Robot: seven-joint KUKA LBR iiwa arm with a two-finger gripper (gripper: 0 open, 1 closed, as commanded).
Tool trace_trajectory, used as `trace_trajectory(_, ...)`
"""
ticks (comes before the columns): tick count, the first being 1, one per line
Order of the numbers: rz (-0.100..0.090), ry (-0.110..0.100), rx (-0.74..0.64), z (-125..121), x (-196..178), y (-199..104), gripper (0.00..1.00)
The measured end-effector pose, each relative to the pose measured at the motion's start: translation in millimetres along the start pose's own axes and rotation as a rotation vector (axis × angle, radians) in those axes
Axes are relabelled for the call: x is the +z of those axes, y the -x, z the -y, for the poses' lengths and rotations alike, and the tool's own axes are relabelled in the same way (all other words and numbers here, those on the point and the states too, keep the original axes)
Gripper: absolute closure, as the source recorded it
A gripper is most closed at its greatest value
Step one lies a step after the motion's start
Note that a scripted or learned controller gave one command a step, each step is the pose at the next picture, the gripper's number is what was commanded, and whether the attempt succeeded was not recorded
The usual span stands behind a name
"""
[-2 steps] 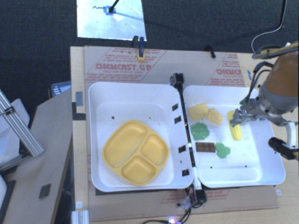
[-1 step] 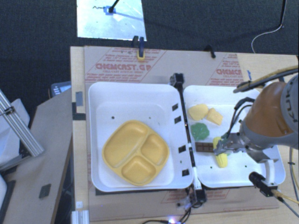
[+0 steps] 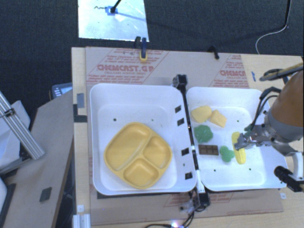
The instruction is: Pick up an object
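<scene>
In the right bin [image 3: 266, 177] we see the gripper [image 3: 241, 144] low over a yellow corn piece [image 3: 239, 148], touching it; we cannot tell its state. Beside it lie a small green piece [image 3: 226, 154], a chocolate bar [image 3: 208, 150], broccoli [image 3: 203, 133] and two yellow pieces [image 3: 209, 116]. The left bin [image 3: 109, 103] holds a yellow tray [image 3: 137, 154].

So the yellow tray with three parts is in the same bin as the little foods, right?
Not quite. The camera view shows the yellow tray alone in the left bin. The little foods, like the green broccoli piece and chocolate bar, are in the right bin.
</scene>
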State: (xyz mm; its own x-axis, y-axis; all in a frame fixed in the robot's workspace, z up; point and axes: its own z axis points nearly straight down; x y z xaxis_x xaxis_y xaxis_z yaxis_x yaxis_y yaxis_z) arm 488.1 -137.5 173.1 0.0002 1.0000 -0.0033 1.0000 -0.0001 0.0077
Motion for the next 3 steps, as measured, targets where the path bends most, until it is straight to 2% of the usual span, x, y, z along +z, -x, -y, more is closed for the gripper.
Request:
trace_trajectory(1, -0.002, -0.002, -0.004, -0.8, -7.4, -1.5, 1.00)
trace_trajectory(2, -0.005, -0.006, -0.009, -26.2, 12.8, -49.2, 1.00)
trace_trajectory(3, -0.004, -0.006, -0.006, 1.6, -18.2, -66.6, 1.00)
